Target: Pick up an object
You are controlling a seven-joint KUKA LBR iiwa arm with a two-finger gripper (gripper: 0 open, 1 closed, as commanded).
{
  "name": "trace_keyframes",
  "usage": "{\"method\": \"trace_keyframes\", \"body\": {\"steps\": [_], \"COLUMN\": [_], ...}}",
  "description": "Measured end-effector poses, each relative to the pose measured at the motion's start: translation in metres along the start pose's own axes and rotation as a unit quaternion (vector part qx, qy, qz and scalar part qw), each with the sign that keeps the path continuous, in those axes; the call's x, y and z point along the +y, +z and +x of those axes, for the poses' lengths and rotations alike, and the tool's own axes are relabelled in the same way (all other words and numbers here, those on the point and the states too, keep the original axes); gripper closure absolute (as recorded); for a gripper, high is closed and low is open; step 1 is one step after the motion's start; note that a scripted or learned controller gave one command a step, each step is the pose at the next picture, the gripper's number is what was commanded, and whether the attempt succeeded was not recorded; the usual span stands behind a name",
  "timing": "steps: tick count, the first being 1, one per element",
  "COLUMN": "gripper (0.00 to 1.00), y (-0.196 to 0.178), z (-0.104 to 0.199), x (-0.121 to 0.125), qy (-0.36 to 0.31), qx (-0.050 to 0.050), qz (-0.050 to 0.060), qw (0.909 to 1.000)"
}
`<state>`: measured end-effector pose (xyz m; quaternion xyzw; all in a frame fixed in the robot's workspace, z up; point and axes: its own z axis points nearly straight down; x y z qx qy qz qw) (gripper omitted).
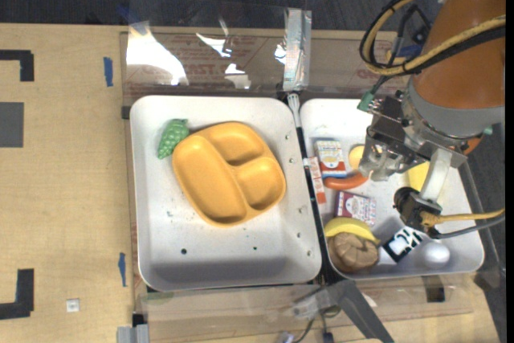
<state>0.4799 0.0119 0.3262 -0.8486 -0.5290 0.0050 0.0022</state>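
Your tool (384,161) hung over the right bin (462,257); whether it was spread or pressed together, I cannot tell. The small carton (330,156) lay just at its nine o'clock, looking light, stiff and slightly slick. Pinching its long sides seemed best.

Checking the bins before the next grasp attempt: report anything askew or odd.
The yellow divided plate lies skewed in the left bin, its corners turned off the bin's walls, with the green grapes tucked against its upper left edge. Nothing looks spilled or damaged.
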Motion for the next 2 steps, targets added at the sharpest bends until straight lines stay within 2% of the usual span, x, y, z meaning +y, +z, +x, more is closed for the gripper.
{"method": "trace_keyframes", "body": {"steps": [1,2], "gripper": [1.00,1.00], "y": [-0.007,0.071], "z": [0.001,-0.029], "x": [0.001,0.014], "qy": [0.000,-0.016], "qx": [-0.002,0.000], "qz": [0.003,0.001], "qw": [1.0000,0.9999]}}
